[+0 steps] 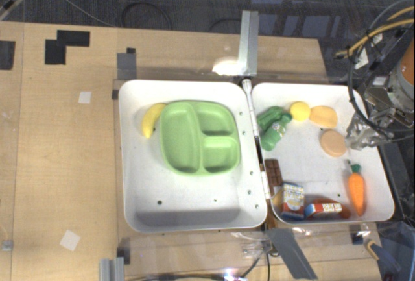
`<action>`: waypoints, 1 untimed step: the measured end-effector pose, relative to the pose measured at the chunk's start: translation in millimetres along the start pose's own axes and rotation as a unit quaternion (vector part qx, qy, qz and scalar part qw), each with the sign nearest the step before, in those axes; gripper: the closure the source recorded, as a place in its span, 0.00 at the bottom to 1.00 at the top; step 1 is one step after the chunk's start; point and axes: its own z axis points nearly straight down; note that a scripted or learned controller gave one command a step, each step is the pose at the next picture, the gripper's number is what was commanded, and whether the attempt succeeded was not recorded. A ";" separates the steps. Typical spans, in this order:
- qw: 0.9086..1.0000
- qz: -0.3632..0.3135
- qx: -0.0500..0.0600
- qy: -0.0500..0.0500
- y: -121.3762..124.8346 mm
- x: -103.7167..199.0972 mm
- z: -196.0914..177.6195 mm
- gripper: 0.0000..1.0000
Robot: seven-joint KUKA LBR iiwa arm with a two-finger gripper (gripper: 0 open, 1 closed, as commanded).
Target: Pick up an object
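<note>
Nothing is lifted yet: the gripper (360, 137) hangs at the right bin's (305, 143) right edge, just beside the tan disc (333, 143) and above the carrot (356, 190), its jaws too small and cluttered to tell whether wide or narrow.

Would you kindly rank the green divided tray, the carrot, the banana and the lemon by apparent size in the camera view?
1. green divided tray
2. carrot and banana: look alike; the tray partly hides the banana
3. lemon
</note>
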 end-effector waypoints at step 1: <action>1.000 -0.001 -0.006 0.001 2.8 -1.3 5.7 0.00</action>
